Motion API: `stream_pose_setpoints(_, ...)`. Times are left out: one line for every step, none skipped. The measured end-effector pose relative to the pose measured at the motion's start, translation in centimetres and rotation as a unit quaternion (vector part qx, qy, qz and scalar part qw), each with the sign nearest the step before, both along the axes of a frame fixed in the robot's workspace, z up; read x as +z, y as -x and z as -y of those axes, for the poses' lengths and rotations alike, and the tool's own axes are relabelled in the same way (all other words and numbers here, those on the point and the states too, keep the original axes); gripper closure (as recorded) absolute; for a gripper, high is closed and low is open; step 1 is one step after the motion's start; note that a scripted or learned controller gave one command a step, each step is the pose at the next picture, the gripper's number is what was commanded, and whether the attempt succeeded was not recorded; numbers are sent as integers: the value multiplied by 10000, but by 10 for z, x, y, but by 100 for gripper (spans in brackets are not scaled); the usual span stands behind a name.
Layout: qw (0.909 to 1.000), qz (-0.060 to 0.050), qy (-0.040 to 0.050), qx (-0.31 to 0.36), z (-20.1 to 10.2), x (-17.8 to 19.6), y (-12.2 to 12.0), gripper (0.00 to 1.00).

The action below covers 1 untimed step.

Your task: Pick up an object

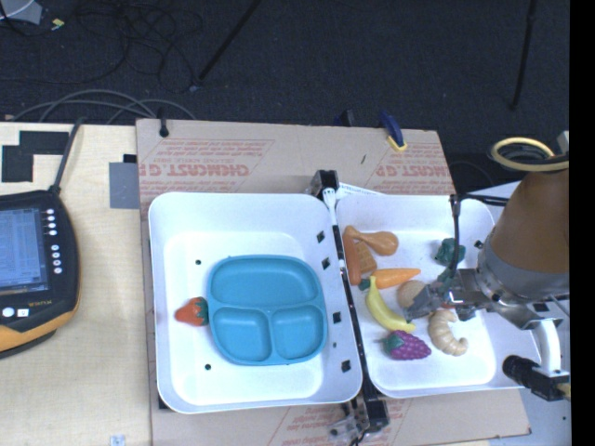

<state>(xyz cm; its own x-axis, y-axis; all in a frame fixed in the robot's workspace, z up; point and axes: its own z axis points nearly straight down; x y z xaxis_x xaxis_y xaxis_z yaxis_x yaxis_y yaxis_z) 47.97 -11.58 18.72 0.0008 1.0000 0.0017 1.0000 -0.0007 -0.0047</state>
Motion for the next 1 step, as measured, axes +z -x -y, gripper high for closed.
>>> stream_pose_setpoints(10000,4,3,1,-27,-104,5,0)
